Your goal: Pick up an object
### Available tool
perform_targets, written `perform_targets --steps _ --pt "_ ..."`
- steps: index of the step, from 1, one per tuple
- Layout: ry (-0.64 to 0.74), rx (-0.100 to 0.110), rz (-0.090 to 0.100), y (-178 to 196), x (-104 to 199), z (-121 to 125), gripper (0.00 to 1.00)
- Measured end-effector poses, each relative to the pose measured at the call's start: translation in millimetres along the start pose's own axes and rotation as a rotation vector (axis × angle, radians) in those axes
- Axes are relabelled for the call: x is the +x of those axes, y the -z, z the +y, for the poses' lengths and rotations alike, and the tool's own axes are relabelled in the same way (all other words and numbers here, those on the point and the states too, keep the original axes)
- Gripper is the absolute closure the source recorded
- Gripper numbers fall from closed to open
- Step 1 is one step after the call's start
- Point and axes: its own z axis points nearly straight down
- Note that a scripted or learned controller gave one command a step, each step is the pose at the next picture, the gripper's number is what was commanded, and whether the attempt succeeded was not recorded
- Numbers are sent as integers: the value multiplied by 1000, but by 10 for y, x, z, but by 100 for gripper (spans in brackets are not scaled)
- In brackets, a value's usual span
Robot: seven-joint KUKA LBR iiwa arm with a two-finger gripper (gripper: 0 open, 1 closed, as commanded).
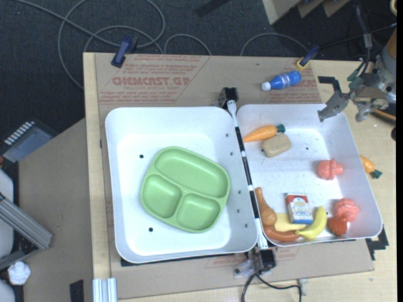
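My gripper [346,110] hangs over the far right corner of the right bin [296,121], fingers spread open and nothing between them. Below it in that bin lie an orange carrot [260,133], a beige lump [276,146] and a pink toy [329,168]. Along the near side sit a small red and blue box [298,207], a yellow banana [315,224], an orange curved piece [271,224], a pink-red fruit [346,209] and a red fruit [338,226]. A small orange piece [368,165] rests on the right rim.
The left bin [126,143] holds a green divided plate [184,189]. A blue bottle [281,81] lies on the bench beyond the right bin. Blue clamps [123,51] grip the board's far edge, with cables behind it.
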Motion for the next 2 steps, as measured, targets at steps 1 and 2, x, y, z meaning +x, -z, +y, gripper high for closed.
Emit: perform_targets --steps 1,2 --pt "-1 3 0 -808 -379 -157 0" --pt "3 3 8 -1754 -286 -402 0"
